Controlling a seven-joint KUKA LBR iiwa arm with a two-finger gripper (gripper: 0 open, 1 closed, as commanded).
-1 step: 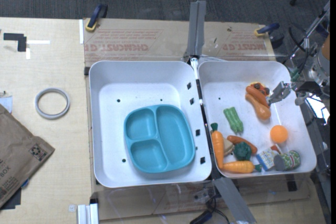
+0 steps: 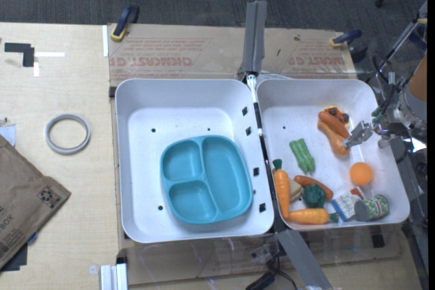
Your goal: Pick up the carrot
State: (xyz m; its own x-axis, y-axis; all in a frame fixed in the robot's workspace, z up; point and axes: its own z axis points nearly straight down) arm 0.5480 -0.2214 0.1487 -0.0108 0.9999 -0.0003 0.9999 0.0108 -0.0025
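Jaws: the metal fingers of the gripper (image 2: 359,134) reach in from the right rim of the right bin (image 2: 309,88), their tips just beside the lower end of a toy hot dog (image 2: 334,128); whether they are parted or closed cannot be told, since they are small and blurred, and no object is seen between them. Below the gripper lies an orange ball (image 2: 361,174), apart from it. Task object: the carrot (image 2: 281,191) lies lengthwise along the left wall of the right bin, green top pointing away from the viewer, well apart from the gripper. A second, similar orange carrot-shaped piece (image 2: 309,216) lies crosswise along the near wall, just below a dark green broccoli floret (image 2: 313,196), and a thin red-orange piece (image 2: 313,183) lies above the floret. A green ridged vegetable, perhaps a pickle (image 2: 302,155), lies near the bin's centre. In the near right corner sit a small carton (image 2: 344,206) and a can (image 2: 372,207) on its side. The left bin (image 2: 136,166) holds a teal divided plate (image 2: 206,178). On the bench to the left rest a roll of tape (image 2: 68,133) and a brown cardboard box (image 2: 24,204).
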